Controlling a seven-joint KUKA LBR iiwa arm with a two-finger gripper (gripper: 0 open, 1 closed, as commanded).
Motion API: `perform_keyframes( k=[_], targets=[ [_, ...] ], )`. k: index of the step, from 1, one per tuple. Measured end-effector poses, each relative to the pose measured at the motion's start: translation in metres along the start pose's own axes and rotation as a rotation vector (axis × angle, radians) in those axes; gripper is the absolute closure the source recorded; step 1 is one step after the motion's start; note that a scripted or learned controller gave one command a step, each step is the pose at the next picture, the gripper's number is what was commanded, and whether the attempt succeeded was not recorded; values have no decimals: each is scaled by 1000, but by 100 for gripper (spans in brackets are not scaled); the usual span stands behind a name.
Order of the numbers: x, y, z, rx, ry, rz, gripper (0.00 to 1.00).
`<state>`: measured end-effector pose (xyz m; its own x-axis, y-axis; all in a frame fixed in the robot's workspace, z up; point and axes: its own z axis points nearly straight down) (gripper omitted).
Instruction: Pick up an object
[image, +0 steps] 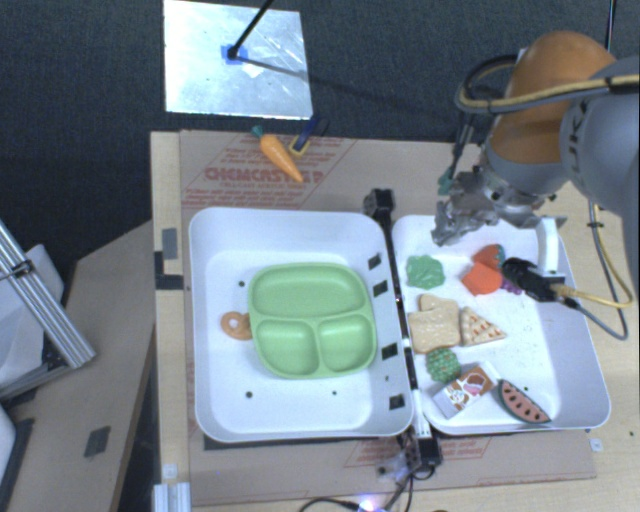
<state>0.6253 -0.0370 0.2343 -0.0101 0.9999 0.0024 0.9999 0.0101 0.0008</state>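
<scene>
My gripper (447, 232) hangs over the far left part of the right bin (575, 385), just above a green leafy toy (424, 270). Nothing shows between its fingers. To its right lie a red toy (489, 256) and an orange block (481, 280). Nearer the front lie a toast slice (436, 328), a pizza wedge (479, 327), a green broccoli piece (443, 363), a small printed box (463, 390) and a watermelon slice (523, 401).
The left bin (215, 290) holds a green divided plate (310, 320) and a small brown pretzel (236, 326). A toy carrot (279, 156) lies on the cardboard behind the bins. A shiny sheet (238, 60) sits at the back.
</scene>
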Motion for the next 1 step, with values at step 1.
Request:
perform_keyframes(
  k=[1],
  targets=[
    [58,2,14,1,-1,1,100]
  ],
)
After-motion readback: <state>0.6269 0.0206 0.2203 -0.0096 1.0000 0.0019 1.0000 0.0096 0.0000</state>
